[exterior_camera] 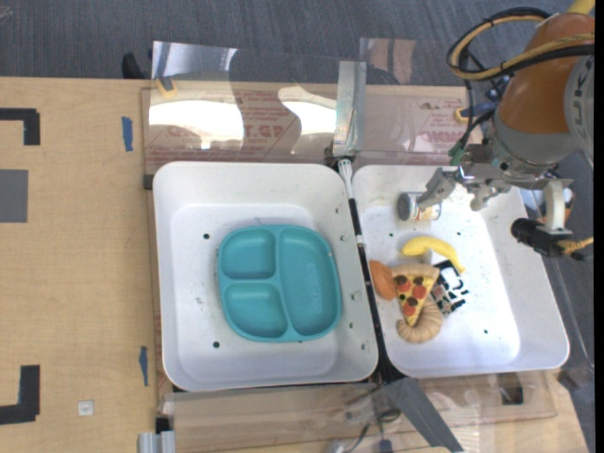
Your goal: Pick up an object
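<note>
Claw (415, 206) over right bin (528, 347); grip state we can't tell
Banana (432, 249) just below claw; we judge it light, smooth; take mid-body

A teal three-compartment tray (279, 282) lies in the left white bin (179, 206); blue tape marks (126, 132), seemingly, on the bench (75, 253)
</note>
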`<state>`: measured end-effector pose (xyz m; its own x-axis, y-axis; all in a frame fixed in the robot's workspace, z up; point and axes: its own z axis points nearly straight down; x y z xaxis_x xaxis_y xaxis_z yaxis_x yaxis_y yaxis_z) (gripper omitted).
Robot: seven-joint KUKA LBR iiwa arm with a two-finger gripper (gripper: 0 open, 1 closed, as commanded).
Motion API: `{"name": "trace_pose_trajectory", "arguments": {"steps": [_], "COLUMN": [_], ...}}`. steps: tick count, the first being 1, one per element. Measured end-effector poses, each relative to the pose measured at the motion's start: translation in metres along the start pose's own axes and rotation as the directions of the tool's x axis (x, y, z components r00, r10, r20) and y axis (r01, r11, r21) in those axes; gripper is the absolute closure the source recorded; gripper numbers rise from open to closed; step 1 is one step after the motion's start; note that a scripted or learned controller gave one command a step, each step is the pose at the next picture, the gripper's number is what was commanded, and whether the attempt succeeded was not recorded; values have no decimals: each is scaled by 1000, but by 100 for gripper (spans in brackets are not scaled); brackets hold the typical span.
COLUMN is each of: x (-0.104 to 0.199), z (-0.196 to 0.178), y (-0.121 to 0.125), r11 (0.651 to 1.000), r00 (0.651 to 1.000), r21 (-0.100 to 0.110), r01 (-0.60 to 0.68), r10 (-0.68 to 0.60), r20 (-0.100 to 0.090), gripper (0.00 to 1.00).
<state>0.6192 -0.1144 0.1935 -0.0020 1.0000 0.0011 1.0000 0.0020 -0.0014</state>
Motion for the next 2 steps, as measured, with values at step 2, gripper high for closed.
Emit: {"name": "trace_pose_trajectory", "arguments": {"steps": [2], "x": [-31], "z": [90], "y": [48], "r11": [1000], "r00": [1000], "r21": [-8], "r01": [0], "r10": [0], "r20": [3], "gripper": [0]}}
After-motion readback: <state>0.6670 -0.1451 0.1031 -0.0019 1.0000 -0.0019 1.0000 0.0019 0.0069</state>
